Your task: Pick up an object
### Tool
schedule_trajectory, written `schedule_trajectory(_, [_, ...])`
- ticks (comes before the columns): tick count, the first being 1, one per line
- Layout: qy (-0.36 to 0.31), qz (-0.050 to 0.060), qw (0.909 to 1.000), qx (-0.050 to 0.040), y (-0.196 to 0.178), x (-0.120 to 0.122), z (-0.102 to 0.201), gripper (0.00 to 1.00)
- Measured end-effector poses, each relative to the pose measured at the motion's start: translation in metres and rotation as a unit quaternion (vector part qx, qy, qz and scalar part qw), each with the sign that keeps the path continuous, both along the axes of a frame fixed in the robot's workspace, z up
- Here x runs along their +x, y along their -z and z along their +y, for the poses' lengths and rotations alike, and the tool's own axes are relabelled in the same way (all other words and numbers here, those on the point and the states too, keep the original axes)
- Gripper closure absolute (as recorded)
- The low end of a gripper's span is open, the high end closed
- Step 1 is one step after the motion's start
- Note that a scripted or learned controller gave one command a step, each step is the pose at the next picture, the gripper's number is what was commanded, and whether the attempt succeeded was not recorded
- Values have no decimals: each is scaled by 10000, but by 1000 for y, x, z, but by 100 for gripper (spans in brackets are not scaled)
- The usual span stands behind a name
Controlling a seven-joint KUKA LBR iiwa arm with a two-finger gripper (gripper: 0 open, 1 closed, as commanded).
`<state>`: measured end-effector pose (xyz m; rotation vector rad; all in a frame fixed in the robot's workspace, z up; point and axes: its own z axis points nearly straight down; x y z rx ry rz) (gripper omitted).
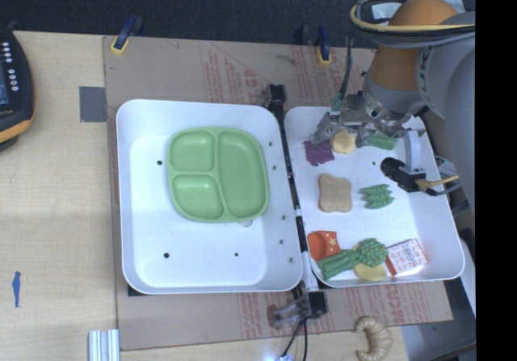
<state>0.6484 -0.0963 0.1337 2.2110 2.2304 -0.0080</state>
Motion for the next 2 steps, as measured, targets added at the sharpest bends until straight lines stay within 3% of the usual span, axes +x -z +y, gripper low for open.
schedule_trajectory(1, [33, 17, 10000, 14, 44, 7, -11, 0])
schedule_trajectory(2, [12, 17, 10000, 16, 42, 4, 2, 0])
